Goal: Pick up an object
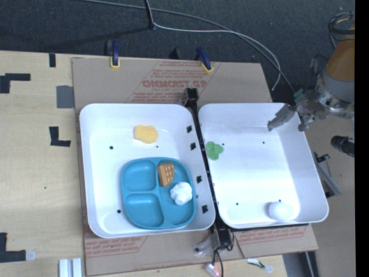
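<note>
In the left bin [95, 126] a yellow lump [146, 134] lies near the back. In front of it sits a blue divided tray [141, 203] holding a brown waffle-like piece [166, 173] and a white crumpled object [181, 193]. The right bin [300, 172] has a small green object [214, 150] by its left wall and a white ball [281, 210] near its front right corner. My gripper [290, 123] hangs over the right bin's back right corner, open, with nothing between its fingers. It is far from every object.
A black divider [199, 149] runs between the two bins. Both bins rest on a cardboard sheet [167, 79] held by clamps [114, 55] at the back. A cable [230, 33] loops across the dark floor behind.
</note>
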Action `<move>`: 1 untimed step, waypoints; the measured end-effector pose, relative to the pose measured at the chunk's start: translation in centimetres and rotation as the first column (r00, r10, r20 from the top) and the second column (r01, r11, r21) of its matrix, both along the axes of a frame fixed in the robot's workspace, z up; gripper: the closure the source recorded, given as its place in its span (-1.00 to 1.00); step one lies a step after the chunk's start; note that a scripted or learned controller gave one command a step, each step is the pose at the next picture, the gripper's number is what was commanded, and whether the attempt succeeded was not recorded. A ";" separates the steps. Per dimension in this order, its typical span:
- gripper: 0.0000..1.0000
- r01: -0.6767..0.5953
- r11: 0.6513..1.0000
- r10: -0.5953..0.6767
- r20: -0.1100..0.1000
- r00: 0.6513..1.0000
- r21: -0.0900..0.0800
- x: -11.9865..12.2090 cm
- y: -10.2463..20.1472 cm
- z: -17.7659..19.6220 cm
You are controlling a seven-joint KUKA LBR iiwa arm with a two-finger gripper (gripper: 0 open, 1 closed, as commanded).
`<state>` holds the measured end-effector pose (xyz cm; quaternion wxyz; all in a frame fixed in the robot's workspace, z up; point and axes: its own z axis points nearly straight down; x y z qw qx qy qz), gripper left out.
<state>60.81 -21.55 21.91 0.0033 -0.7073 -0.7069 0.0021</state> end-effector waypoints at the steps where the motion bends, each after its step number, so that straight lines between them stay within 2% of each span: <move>1: -1.00 -0.001 1.000 0.001 0.007 1.000 -0.002 0.2 0.0 0.4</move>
